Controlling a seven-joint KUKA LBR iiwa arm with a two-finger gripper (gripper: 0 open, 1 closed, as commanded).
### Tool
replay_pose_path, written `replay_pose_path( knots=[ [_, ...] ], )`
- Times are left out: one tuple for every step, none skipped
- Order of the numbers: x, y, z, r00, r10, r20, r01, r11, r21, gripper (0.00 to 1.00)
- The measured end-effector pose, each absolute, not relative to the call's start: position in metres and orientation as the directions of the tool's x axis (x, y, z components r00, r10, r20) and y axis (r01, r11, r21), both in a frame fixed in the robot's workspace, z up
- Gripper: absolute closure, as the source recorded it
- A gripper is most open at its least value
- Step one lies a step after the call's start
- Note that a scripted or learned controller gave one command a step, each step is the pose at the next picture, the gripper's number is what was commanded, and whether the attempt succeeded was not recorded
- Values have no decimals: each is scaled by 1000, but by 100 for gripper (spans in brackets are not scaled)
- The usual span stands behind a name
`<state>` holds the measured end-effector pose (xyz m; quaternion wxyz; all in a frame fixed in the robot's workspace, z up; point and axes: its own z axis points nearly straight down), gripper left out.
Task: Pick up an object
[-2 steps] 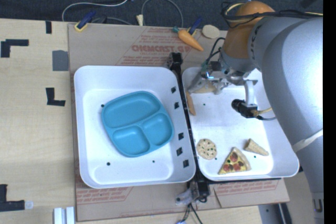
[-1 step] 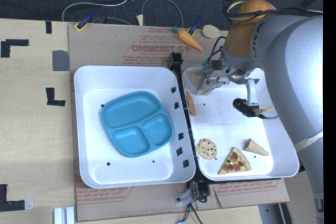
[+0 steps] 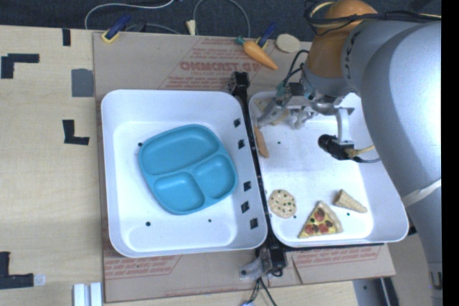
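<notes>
In the right bin (image 3: 380, 222), the pizza slice (image 3: 320, 220), cookie (image 3: 282, 203) and wedge (image 3: 351, 202) lie loose at its near end as candidates, while at its far end the pincer (image 3: 283, 110) hangs low, its opening impossible to tell.

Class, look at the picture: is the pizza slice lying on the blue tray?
No. The pizza slice lies in the right bin, while the blue tray sits in the left bin.

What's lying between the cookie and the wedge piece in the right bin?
The pizza slice lies between the cookie and the wedge, slightly nearer the bin's front rim.
</notes>
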<state>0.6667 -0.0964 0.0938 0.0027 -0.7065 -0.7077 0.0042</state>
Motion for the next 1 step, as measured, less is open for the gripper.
replay_pose_path(
  knots=[
    [667, -96, 104, -2, 1000, -2, 1000, 2, -10, 100]
  ],
)
